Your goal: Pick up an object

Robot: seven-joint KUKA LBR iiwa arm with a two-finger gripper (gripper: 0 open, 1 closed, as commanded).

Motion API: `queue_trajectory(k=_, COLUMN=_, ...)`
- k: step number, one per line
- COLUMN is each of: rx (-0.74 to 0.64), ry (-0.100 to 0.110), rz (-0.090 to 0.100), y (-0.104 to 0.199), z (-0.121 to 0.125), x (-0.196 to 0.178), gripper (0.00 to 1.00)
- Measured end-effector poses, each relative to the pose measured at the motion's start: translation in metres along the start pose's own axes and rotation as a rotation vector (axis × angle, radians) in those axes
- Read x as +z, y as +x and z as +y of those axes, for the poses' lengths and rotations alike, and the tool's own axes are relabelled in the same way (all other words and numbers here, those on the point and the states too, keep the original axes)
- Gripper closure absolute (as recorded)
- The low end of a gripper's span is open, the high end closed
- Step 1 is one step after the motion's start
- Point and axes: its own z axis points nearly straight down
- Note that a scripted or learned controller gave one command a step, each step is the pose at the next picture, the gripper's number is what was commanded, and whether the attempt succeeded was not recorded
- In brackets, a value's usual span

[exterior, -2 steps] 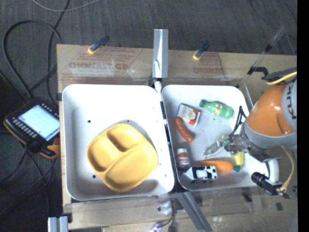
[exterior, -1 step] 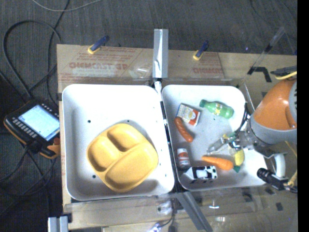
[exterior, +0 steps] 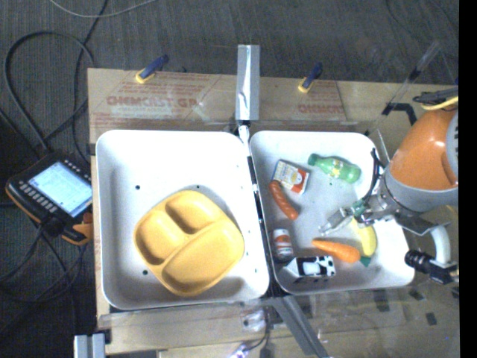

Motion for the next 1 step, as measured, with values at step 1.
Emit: queue_trajectory(k=1, rx=-0.04, ry=-0.028, rz=0.002, y=-0.041, z=-0.0141, x=0.0412, gripper=0.0)
